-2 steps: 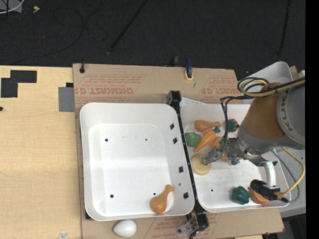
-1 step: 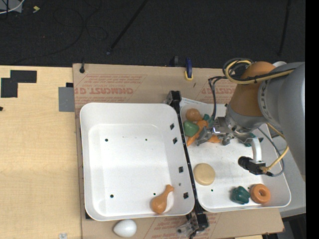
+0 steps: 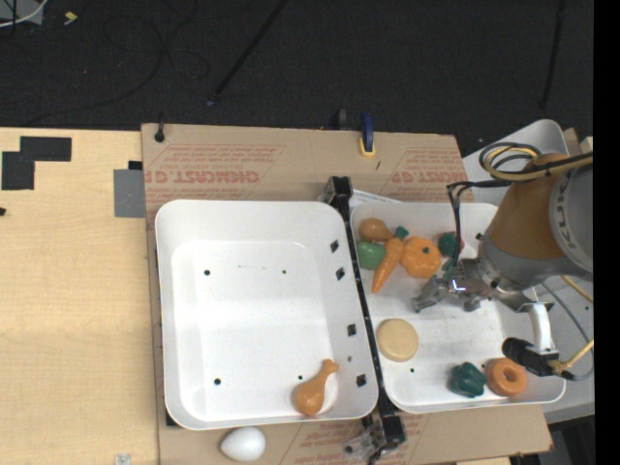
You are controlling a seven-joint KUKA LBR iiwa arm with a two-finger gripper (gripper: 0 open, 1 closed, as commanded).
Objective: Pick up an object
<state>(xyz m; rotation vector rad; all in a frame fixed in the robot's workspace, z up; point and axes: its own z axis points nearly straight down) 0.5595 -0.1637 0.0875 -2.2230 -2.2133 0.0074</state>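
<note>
While the gripper [image 3: 433, 296] hangs low in the right bin [image 3: 436, 395], whether clenched or released I cannot tell, a toy pumpkin [image 3: 420, 257] and carrot [image 3: 386, 263] lie just beyond it, a tan disc [image 3: 397, 339] nearer.

Both bins [image 3: 184, 260] seen white. Rt bin: orange carrot [image 3: 386, 263], orange pumpkin [image 3: 420, 257], green item [image 3: 370, 254], brown-yellow piece [image 3: 374, 230], tan disc [image 3: 397, 339], teal lump [image 3: 466, 379], orange ring [image 3: 506, 377]. Lt bin: tan-orange drumstick [image 3: 316, 388]. White egg [image 3: 242, 444] noted on brown cardboard [image 3: 291, 163] w/ red print. Arm [image 3: 542, 221] grey w/ orange band
</note>
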